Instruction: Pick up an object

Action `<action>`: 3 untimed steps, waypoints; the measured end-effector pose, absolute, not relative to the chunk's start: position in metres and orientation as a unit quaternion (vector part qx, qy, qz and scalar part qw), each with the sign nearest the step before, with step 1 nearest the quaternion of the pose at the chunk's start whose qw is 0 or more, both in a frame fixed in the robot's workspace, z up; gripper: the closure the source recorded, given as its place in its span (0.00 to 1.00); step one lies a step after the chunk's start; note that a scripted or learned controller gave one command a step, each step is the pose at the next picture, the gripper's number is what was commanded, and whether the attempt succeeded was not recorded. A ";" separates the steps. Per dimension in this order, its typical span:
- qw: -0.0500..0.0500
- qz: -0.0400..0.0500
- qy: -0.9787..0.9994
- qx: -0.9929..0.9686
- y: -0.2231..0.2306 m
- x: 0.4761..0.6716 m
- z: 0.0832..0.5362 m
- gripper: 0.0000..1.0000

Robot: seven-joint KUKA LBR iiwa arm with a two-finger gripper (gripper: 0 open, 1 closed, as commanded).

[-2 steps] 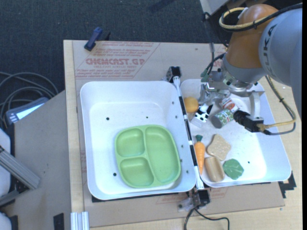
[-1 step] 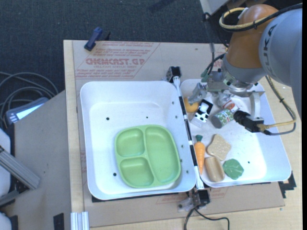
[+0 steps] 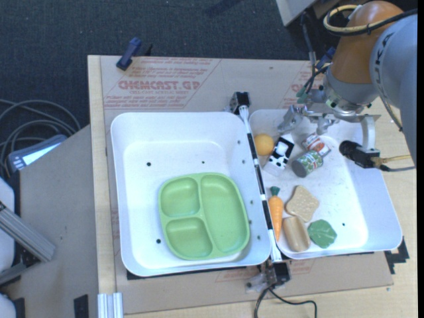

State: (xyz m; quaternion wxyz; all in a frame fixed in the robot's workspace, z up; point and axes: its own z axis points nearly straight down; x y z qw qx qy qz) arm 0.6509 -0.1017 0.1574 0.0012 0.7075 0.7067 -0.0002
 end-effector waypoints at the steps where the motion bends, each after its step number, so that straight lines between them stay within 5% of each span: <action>1: 0.009 0.006 0.707 0.707 -0.129 0.632 0.116 0.00; 2: 0.002 0.000 0.707 0.707 -0.166 0.667 0.118 0.00; 3: -0.001 -0.001 0.707 0.707 -0.178 0.631 0.084 0.00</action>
